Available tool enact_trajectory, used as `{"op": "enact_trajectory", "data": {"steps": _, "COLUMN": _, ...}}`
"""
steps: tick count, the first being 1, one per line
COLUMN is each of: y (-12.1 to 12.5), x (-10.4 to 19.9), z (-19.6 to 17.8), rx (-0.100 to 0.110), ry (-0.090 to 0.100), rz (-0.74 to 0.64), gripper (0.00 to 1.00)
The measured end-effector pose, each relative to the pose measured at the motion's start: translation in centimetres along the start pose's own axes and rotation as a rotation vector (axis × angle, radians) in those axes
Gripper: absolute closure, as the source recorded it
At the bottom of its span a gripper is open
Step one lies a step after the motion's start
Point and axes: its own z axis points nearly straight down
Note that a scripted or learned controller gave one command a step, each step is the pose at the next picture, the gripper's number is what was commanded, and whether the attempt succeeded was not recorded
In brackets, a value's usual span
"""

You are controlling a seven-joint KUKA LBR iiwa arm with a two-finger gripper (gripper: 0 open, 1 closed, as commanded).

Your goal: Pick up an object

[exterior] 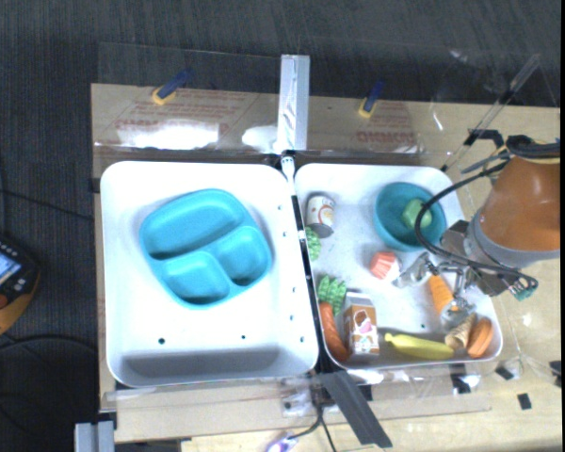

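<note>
- White bins side by side on bench; left bin [122, 252] holds only a blue divided plate [205, 245], right bin [358, 179] is crowded with toys.
- Gripper [440, 285] is low in the right half of the right bin, arm [527, 210] coming in from the right edge. Open or closed: cannot tell, metal parts blur together with the clutter.
- No object visibly lifted or caught in the gripper, so the pick reads as not yet made.
- Likely target: orange carrot-like piece [439, 295], right at the gripper tip. Touching or just beside, unclear.
- Other candidates near: small red-and-white piece [384, 266] just left of the gripper, yellow banana [417, 347] along the bin's front, orange round piece [481, 337] at front right corner.
- Further off: teal bowl [405, 213] with something green inside, small can [319, 213] by the divider, green item [331, 288], brown carton [361, 328], red-orange piece [330, 332] at front left.
- Risk: carrot is slim and smooth-looking, may squirt out or roll if squeezed off-centre.
- Risk: items packed close at front right, so a descent could pin the banana or round piece too, or shove them instead of grabbing.
- Risk: gripper sits near the bin's right wall, so the wall could block a clean close.
- Risk: dangling black cable [452, 196] over the bowl could snag the rim on the way up.
</note>
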Motion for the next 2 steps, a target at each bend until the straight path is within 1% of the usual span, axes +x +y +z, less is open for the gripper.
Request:
{"op": "enact_trajectory", "data": {"steps": 1, "y": -0.03, "x": -0.13, "z": -0.93, "rx": 0.002, "ry": -0.002, "rz": 0.001, "gripper": 1.00}}
{"op": "enact_trajectory", "data": {"steps": 2, "y": -0.08, "x": -0.59, "z": -1.23, "rx": 0.008, "ry": -0.013, "rz": -0.001, "gripper": 0.00}}
